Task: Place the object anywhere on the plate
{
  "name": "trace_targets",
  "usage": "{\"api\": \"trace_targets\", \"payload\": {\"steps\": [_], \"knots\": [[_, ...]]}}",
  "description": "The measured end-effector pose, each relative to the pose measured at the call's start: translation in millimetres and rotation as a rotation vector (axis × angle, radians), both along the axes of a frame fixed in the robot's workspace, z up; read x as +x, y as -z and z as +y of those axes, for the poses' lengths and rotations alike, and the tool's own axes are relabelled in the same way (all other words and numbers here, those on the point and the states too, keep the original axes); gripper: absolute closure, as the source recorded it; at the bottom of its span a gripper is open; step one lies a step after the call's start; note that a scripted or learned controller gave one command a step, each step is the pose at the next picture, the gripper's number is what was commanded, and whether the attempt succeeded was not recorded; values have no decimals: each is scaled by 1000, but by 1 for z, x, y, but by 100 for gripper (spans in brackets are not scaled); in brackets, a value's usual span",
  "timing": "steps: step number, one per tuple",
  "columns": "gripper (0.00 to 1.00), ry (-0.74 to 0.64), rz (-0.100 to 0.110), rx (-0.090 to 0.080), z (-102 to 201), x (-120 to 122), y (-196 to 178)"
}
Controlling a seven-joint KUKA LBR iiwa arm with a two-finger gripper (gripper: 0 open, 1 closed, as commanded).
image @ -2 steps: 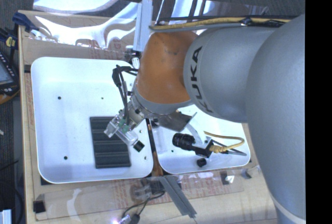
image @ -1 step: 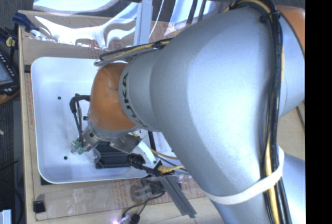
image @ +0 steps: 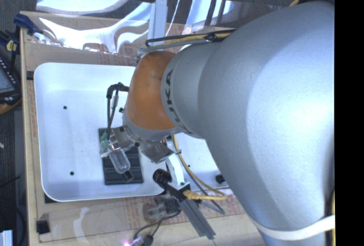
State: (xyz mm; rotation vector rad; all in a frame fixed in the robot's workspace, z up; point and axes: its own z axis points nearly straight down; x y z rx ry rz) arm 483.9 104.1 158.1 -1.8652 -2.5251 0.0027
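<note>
light: bright, even | glare: reflective strip (image: 96,3) upper left, blown white | shadows: soft in bin (image: 62,125) | focus: near arm (image: 267,114) slightly soft

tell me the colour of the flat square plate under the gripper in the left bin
Dark grey to black, seen in the camera view: the flat square plate in the shallow white bin.

My big grey arm (image: 256,119) reaches in from the right, over the shallow white bin (image: 62,125) on the wooden bench (image: 85,222). My pincer (image: 114,151) hangs over the bin's near middle, above a flat dark rectangular plate (image: 128,173) on the bin floor. A small clear rounded object (image: 119,162) sits on that plate, beside the pincer.
</note>
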Motion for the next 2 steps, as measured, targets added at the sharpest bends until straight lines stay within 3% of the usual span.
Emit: {"api": "trace_targets", "payload": {"steps": [1,2], "knots": [[100,-625,-2,0,-28,35,-41],[100,-594,1,1,51,-9,-2]]}}
